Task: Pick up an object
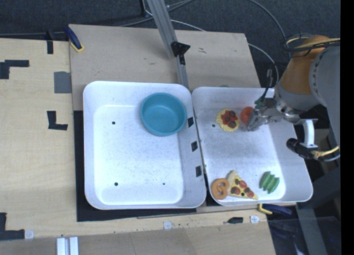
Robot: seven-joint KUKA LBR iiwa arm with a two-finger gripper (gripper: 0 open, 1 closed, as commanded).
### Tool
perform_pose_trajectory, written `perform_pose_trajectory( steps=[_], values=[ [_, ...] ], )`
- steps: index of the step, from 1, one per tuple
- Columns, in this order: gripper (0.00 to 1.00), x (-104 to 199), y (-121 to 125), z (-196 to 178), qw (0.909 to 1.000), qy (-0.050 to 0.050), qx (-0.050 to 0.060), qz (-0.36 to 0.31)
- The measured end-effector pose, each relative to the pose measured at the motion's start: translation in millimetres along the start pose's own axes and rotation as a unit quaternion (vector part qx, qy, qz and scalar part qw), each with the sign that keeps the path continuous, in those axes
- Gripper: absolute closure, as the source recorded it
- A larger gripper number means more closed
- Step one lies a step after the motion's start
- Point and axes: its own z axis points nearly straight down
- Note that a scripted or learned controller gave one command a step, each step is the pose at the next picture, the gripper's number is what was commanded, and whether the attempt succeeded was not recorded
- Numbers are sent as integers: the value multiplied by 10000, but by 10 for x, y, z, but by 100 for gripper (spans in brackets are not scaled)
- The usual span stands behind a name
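End effector (253, 120) beside one tomato (246, 114), two bins (94, 138)

Hand (253, 120) beside red toy (246, 114)

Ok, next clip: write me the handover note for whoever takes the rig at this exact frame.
Pincer: low in the right bin, at its upper part, right beside a small red item; grip on it unconfirmed.
Right bin also holds a yellow-and-red round toy just left of the pincer, a pretzel, a pizza slice and a green piece along the near edge.
Left bin: blue bowl at its upper right.
Done: approach. Left: secure an object and lift it.
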Motion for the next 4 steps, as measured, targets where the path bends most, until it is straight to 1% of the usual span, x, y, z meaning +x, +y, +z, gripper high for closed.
perform_pose_trajectory(
  steps=[1, 2, 3, 4],
  values=[
    [100, 79, 56, -577, 10000, 1, -20, 2],
    [100, 105, 129, -1024, 10000, 1, -14, 4],
    [100, 105, 136, -1421, 10000, 1, -12, 6],
    [100, 586, 100, -1499, 10000, 10, -2, -12]
  ],
)
